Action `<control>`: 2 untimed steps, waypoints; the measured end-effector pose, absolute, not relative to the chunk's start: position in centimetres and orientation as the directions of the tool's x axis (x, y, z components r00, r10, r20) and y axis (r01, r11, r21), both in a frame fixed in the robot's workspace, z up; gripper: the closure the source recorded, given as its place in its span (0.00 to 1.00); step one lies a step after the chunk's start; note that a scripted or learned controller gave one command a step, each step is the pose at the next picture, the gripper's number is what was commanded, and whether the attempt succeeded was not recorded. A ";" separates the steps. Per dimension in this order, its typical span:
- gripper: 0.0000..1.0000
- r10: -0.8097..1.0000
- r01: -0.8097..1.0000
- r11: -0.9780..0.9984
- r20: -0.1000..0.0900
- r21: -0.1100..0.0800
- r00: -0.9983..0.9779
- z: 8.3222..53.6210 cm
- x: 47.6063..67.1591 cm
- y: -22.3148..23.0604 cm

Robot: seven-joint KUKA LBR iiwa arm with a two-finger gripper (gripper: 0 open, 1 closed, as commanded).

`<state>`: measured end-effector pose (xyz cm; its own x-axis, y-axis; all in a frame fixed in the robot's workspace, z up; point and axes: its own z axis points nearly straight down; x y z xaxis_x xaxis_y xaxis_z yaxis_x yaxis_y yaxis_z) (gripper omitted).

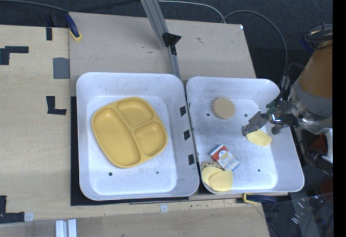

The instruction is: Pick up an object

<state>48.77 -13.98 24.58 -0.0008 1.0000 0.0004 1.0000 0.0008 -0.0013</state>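
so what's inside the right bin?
In the right bin: tan disc, small packet, yellow rounds, yellow piece partly covered by the gripper.

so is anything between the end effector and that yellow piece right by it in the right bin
Nothing visible stands between them. The end effector sits just above the yellow piece, at its upper left edge. The tan disc lies off to the upper left, and the small packet lies lower down in the right bin.
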 end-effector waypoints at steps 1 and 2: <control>0.00 1.000 1.000 0.004 -0.004 0.011 -0.004 34.0 57.6 -14.6; 0.00 1.000 1.000 0.004 -0.002 0.004 -0.004 35.3 65.6 -13.2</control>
